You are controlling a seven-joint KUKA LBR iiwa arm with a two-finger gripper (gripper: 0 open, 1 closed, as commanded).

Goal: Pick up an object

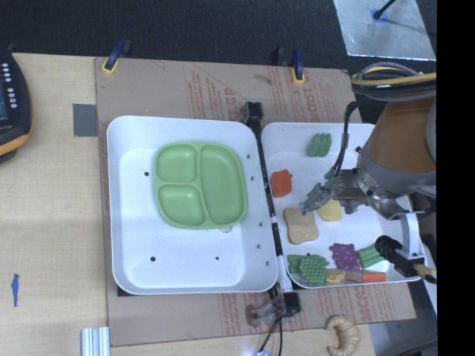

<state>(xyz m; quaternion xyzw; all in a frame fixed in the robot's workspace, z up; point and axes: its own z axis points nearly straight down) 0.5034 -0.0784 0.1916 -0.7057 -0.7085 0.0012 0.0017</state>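
Light wood bench (52,221). Brown cardboard sheet (215,87) lies flat on it, clipped along the far edge by a yellow-tipped clamp (113,56) and a blue one (297,67). Two white bins sit side by side on the cardboard: left bin (133,199), right bin (291,141), walls touching. Bare bench also carries a black-and-orange handheld controller (11,99) at the left edge, a grey tape patch (84,119), a small blue mark (15,288).
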